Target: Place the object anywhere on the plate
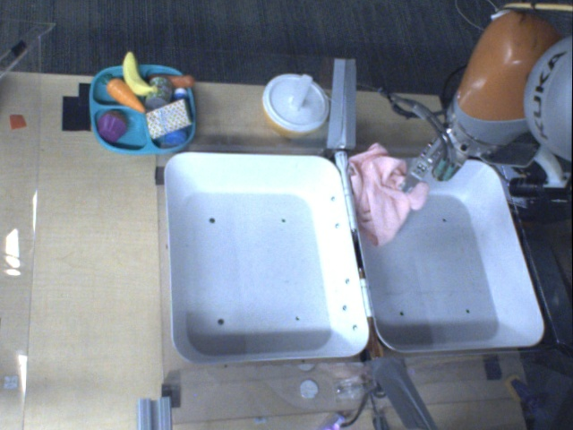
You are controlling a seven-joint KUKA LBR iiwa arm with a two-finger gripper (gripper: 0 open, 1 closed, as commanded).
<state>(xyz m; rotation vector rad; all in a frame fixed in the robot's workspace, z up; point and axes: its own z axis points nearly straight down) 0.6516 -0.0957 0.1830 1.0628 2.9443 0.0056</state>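
A pale wooden bench [81,267] carries two shallow white bins side by side, with a blue divided plate [134,137] of toy food far off to the claw's left, beyond the left bin [260,258]. The claw [419,176] sits low in the far corner of the right bin [466,276], its tip touching the crumpled pink cloth [380,200] heaped just beside it, probably for a grab. Its opening and grip cannot be told.
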